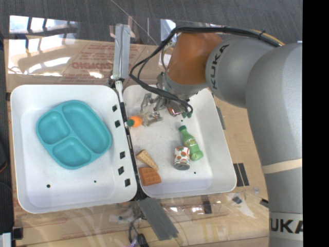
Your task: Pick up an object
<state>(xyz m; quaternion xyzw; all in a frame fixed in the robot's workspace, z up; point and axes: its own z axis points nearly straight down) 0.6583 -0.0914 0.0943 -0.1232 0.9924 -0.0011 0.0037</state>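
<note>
Gripper (150,112) hangs low in the right bin (218,158), fingers spread and holding nothing, just beside the small orange carrot-like toy (134,121) by the divider, so this looks like the approach step, and next it must centre over the toy and close.

Two bins are set side by side on the bench. In the left bin (20,138) a divided plate (73,133) is placed toward its far left part. The right bin (218,153) is entered from its far edge by the gripper (152,109), which is hung over the far left corner. Just beside the gripper, against the left wall, a small carrot (134,121) is found. A bottle (189,143) is laid near the middle, with a can (181,158) touching it on the near side. A wedge (146,159) and a cracker (150,176) are placed by the near left corner.
</note>
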